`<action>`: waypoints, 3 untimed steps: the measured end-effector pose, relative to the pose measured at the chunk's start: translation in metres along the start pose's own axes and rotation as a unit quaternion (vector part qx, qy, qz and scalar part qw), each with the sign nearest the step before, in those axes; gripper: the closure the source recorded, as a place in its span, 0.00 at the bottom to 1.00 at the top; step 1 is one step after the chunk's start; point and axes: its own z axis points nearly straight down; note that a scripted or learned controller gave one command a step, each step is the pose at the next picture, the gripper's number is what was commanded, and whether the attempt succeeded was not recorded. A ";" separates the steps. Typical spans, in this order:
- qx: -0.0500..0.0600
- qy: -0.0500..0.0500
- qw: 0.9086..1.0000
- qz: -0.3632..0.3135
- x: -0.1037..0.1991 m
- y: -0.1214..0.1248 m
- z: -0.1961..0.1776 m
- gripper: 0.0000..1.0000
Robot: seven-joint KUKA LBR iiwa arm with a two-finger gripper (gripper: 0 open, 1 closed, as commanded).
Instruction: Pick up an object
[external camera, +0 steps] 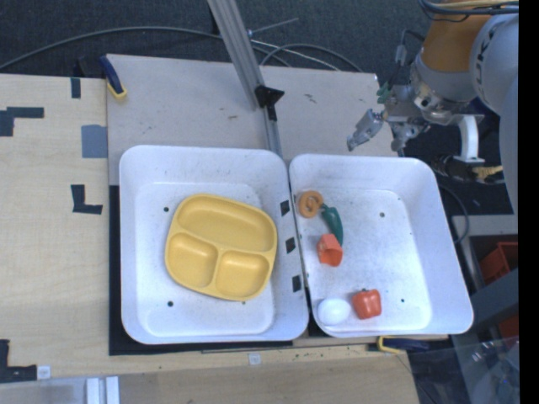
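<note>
camera view | tool (368,130) poised beyond far edge of right bin (438,251), over tabletop (194,99), fingers parted, nothing held | in right bin: orange ring (311,203), green pepper (333,220), orange piece (329,250) near left wall; red pepper (366,304) beside white ball (333,311) at near edge | yellow divided plate (221,246) in left bin (135,251)

My arm (472,32) is cut off at the frame's one o'clock corner. My jaws look too small and blurred to read. The counter (50,225) runs off at nine o'clock.
</note>
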 end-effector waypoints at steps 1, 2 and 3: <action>0.000 0.000 1.000 0.000 0.000 0.000 0.000 0.00; 0.003 0.000 1.000 0.000 0.007 0.002 0.063 0.00; 0.004 0.001 1.000 0.000 0.017 0.000 0.123 0.00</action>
